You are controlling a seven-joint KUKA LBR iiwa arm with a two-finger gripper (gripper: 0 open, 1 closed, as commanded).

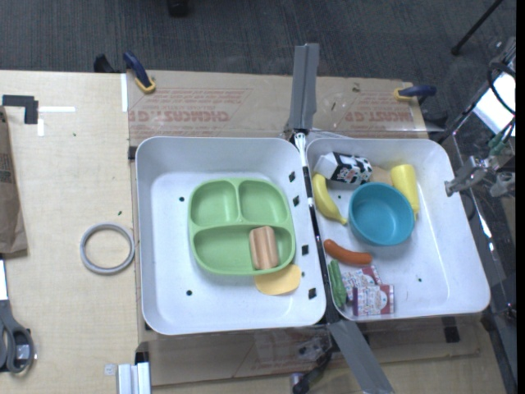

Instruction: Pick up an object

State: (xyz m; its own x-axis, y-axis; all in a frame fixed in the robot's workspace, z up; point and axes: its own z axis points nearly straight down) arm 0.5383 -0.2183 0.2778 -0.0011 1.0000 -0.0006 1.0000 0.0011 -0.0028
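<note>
Camera view: the likeliest pick, a round blue plastic bowl [381, 213], sits upright in the right white bin [459, 253], crowded by a yellow banana [326, 199] and a yellow cup [405, 183], so its open rim looks easiest to grasp. The tool [474, 176] hangs beyond that bin's right wall above the surface; whether it is spread or closed cannot be told.

Green divided plate [215, 206], tan sausage roll [263, 247]. Blue bowl [381, 213], yellow banana [326, 199], orange-red hot dog [348, 254]. Black-and-white cow-patterned carton [345, 169].
</note>
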